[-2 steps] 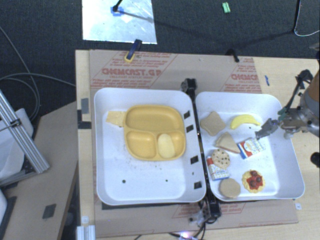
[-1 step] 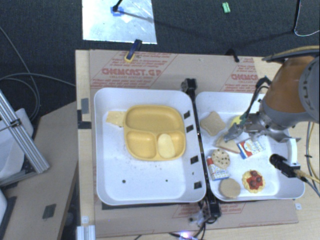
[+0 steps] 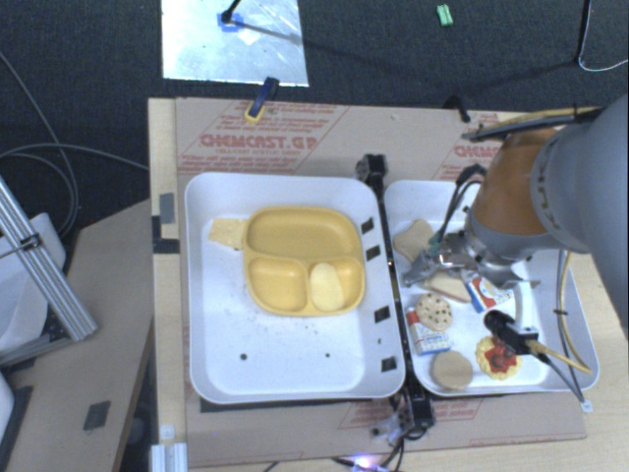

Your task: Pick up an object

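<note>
From the overhead camera view, you see the end effector (image 3: 425, 264) low in the right bin (image 3: 570, 347), just beside a pale wedge (image 3: 414, 235); you cannot tell its state. Likely it sits low to reach the toy food: cookie (image 3: 433, 312), round bun (image 3: 453, 370), red piece (image 3: 498, 359). The left bin (image 3: 211, 342) carries a yellow tray (image 3: 295, 234). The divider wall crowds your approach; open room lies toward the right rim

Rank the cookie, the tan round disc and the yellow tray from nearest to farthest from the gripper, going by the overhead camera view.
Measured from the gripper over the right bin:
1. Cookie, just below it in the right bin.
2. Tan round disc, at the right bin's lower edge. Tray's near edge is close; a narrow call.
3. Yellow tray, its middle off in the left bin.
</note>
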